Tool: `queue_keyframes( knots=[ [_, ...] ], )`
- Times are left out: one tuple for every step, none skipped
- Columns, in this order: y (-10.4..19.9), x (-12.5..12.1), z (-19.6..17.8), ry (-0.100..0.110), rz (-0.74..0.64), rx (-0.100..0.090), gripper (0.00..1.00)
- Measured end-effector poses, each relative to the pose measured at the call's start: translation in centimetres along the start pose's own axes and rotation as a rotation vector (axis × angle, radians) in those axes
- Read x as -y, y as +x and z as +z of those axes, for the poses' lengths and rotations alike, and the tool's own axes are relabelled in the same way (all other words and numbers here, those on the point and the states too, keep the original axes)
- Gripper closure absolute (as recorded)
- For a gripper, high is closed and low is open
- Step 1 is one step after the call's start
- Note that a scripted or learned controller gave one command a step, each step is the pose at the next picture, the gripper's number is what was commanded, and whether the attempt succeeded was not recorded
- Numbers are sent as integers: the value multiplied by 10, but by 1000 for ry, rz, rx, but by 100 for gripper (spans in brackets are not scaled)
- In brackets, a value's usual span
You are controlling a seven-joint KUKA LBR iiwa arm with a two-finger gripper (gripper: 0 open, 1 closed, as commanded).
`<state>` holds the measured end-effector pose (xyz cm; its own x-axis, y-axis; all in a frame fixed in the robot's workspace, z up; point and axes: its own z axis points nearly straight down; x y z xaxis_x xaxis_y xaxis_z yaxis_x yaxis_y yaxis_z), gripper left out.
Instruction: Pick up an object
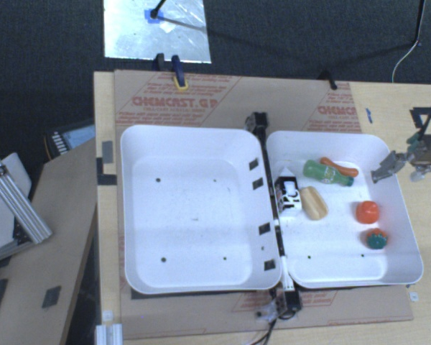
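In the right-hand white bin (399,264) lie a green bottle (327,173) on its side with an orange carrot-like piece (340,167) touching its upper edge, a tan bread-roll shape (314,203), a black-and-white item (288,193) by the divider, an orange-red ball (367,211) and a small teal-and-red piece (376,240). The gripper (388,166) hangs at the frame's right edge over that bin's upper right rim, holding nothing; how wide it stands cannot be told. The cardboard (174,99) on the counter (103,121) reads "CHEMCAST GP" in red, above the left bin (140,139).

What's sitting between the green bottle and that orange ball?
Nothing: in the camera view, bare white bin floor separates the green bottle from the orange ball.
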<state>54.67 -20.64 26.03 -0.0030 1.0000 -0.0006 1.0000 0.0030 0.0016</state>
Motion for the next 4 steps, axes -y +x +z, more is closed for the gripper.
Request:
queue_keyframes(
  knots=[
    [0, -1, -11, -3, -4, 1, 100],
    [0, 62, -44, -1, 3, 0, 100],
    [58, 59, -32, 0, -4, -1, 100],
    [150, 58, -121, -11, -11, -2, 100]
  ],
)
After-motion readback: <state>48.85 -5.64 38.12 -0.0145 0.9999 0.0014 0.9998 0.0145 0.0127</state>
